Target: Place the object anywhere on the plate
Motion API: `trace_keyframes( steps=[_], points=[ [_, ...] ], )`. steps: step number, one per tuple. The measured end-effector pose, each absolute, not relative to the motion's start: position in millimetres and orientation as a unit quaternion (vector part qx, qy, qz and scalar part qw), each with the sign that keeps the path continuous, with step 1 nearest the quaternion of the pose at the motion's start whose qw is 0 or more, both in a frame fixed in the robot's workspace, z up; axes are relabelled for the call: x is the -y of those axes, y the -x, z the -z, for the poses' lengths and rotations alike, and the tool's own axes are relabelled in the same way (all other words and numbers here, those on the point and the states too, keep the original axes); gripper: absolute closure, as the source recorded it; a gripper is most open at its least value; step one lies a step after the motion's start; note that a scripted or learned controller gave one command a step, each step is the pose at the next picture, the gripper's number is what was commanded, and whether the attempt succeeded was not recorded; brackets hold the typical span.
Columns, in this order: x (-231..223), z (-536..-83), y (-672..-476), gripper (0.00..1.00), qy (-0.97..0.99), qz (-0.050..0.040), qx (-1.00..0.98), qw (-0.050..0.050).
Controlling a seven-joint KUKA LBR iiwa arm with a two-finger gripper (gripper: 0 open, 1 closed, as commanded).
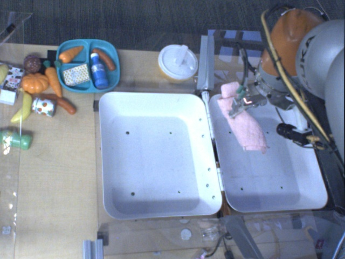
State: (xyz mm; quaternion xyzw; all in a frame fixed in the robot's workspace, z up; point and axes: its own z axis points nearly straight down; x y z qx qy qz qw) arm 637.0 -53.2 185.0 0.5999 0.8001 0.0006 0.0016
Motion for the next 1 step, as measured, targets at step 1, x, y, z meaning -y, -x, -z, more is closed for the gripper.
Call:
trace_keyframes(
  steps=[1],
  points=[
    [51.6,-225.4,-638.4,1.00,-0.597,-0.0012,-0.802,0.002]
  ],
)
